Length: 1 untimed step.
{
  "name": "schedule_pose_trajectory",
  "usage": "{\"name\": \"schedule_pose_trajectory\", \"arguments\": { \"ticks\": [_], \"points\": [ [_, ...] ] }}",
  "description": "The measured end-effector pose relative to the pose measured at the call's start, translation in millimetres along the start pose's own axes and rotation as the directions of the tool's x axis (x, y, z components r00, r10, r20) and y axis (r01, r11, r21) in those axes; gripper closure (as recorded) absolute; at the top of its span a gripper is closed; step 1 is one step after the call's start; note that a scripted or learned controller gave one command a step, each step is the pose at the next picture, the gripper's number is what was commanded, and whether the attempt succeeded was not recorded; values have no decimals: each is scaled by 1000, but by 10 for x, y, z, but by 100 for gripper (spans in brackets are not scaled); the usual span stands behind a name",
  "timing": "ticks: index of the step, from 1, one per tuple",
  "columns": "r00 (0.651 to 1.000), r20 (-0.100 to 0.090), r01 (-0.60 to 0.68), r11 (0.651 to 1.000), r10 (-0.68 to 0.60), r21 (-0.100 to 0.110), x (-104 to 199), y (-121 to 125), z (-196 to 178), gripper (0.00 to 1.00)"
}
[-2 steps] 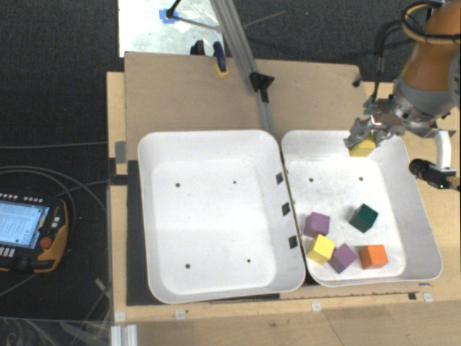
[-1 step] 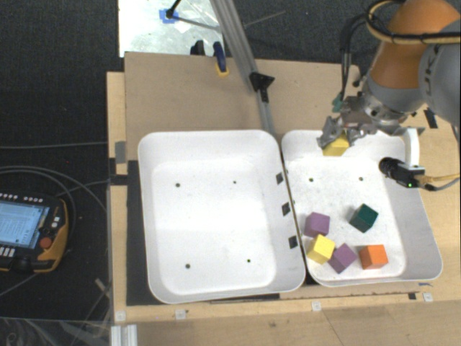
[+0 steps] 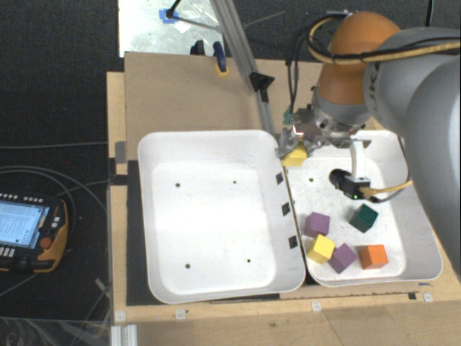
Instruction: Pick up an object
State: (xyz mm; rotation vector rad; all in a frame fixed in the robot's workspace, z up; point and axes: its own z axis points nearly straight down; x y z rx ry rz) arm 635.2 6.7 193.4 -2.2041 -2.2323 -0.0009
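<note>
- A brown bench (image 3: 194, 96) carries two white bins; the left bin (image 3: 209, 215) sits beside the right bin (image 3: 403, 258).
- The gripper (image 3: 297, 141) hangs at the dividing rims, a yellow block (image 3: 294, 157) just beneath; whether it pinches the block cannot be told.
- Risk: so close to the rim, the block could knock loose.

Black teach pendant with lit blue screen and orange trim (image 3: 25, 225) on dark floor at left, cable trailing. Brown cardboard sheet (image 3: 187, 96) beneath bins. Blue clamps (image 3: 209, 50) at its far edge.
</note>
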Motion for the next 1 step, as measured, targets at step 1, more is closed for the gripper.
{"name": "schedule_pose_trajectory", "arguments": {
  "ticks": [1],
  "points": [
    [1000, 0, 1, 1000, -1, -8, 687, -40, -462, 100]
  ]
}}
